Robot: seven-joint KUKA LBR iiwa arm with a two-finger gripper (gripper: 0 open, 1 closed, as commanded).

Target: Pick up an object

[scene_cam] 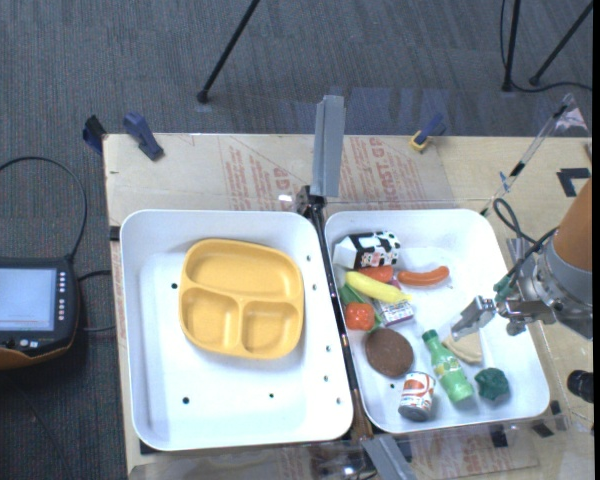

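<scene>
The right bin (480, 230) holds several toy foods: a cow-patterned carton (370, 251), a sausage (423, 276), a banana (375, 287), a tomato (359, 316), a brown patty (389, 352), a green bottle (448, 366), a can (417, 396), a broccoli (493, 384) and a tan slice (465, 349). My gripper (495, 318) hangs over the bin's right side, just above the tan slice. Its fingers (473, 318) are spread open with nothing between them.
The left bin (150, 368) bears a yellow divided plate (243, 298). A grey upright post (328, 148) stands behind the seam between the bins. A pink packet (395, 313) lies beside the tomato. Cables run along the bench's right edge.
</scene>
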